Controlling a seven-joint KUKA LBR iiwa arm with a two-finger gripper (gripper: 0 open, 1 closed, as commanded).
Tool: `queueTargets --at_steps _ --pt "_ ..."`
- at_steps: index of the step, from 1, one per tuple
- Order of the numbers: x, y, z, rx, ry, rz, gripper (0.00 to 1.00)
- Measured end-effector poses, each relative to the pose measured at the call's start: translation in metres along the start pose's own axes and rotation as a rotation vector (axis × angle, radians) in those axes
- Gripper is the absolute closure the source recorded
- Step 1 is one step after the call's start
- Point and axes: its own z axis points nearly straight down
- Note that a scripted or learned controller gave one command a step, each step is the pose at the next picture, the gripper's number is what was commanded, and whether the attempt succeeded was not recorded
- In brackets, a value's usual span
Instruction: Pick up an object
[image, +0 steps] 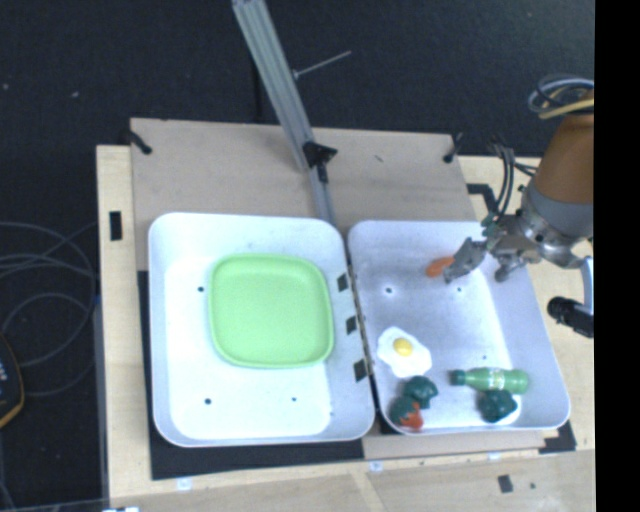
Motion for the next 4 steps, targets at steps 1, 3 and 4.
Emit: queueTargets --at_steps 1,3,4 --pt "0.003 -0.003 0.062 0.002 0.000 0.000 0.00" --pt "0.002 -0.003 0.095 -0.005 0.000 0.002 1.00" --pt "0.000 0.004 0.051 -0.008 -0.001 0.000 1.00"
